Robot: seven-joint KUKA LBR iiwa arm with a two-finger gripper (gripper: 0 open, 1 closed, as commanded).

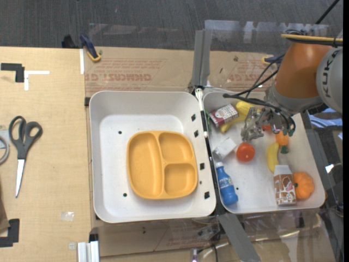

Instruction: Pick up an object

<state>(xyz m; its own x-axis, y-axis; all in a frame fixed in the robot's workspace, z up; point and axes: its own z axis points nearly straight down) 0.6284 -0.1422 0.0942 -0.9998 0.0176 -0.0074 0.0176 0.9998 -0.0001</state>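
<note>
You're still pretty early on this one, as far as I can judge: nothing is lifted, everything sits on the bin floors, so the whole grab and raise is left. Biggest stuff first: the bench (pixel 43 201) is pale wood with a cardboard sheet behind the bins, dark floor past that. The left bin (pixel 109 201) carries a yellow divided plate (pixel 162 164) and not much else. The right bin (pixel 256 201) is where your pickings are, and the arm (pixel 305 70) hangs over its far end. The gripper (pixel 252 130) sits low among the clutter, and honestly I can't tell if it's released or clenched, the metal bits blur together. Closest candidate looks like the tomato (pixel 245 152), just in front of it; a snack packet (pixel 224 115) lies just to its left. Further down: a blue bottle (pixel 226 185) along the left wall, a juice carton (pixel 283 185) touching an orange (pixel 304 184), a banana (pixel 272 156). Scissors (pixel 23 146) lie well apart on the bench.
</note>
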